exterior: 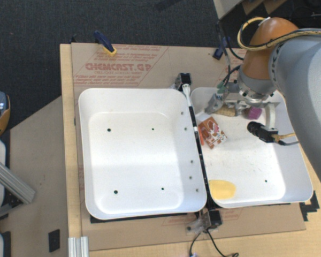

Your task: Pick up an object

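My gripper [226, 104] is down at the back left corner of the right bin [289, 189], below the orange-banded wrist. A tan, brownish object [228, 110] lies right under it, partly hidden by the gripper. Just to its right, a small purple object [254, 112] peeks out from under the wrist. In front of the gripper, a red and white packet [211, 132] lies near the bin's left wall. At the front left of the same bin sits a flat yellow object [222, 189].
The left bin [91, 159] stands beside the right one, their walls meeting along a black divider [195, 143]. Both rest on a cardboard sheet [123, 63] held by blue clamps [104, 42] at the back. The grey arm covers the right bin's back right.
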Robot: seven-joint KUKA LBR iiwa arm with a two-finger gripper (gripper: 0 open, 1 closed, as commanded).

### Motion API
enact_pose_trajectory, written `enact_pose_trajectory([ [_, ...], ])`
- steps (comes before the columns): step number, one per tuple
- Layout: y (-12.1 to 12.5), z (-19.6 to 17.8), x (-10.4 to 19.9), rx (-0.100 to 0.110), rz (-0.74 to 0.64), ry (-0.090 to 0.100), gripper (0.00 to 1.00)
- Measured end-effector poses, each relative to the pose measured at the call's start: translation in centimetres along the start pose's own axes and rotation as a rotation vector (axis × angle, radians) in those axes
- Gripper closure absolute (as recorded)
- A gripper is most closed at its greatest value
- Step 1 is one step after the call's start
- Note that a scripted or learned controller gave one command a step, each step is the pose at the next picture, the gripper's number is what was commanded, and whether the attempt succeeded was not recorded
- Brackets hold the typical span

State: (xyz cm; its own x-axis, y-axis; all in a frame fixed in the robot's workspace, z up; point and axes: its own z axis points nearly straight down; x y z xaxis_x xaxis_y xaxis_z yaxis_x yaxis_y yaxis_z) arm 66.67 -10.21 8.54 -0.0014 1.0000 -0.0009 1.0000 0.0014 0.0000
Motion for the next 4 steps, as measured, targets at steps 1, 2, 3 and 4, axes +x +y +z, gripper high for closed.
enact_pose_trajectory([
  [1,-0.02,0.01,-0.15,0.001,0.0,0.0,0.0],
  [2,-0.02,0.01,-0.11,0.001,0.001,-0.001,0.0],
  [3,-0.36,0.01,0.13,0.002,0.001,0.0,0.0],
  [4,0.01,0.02,0.06,-0.002,0.0,-0.001,0.0],
])
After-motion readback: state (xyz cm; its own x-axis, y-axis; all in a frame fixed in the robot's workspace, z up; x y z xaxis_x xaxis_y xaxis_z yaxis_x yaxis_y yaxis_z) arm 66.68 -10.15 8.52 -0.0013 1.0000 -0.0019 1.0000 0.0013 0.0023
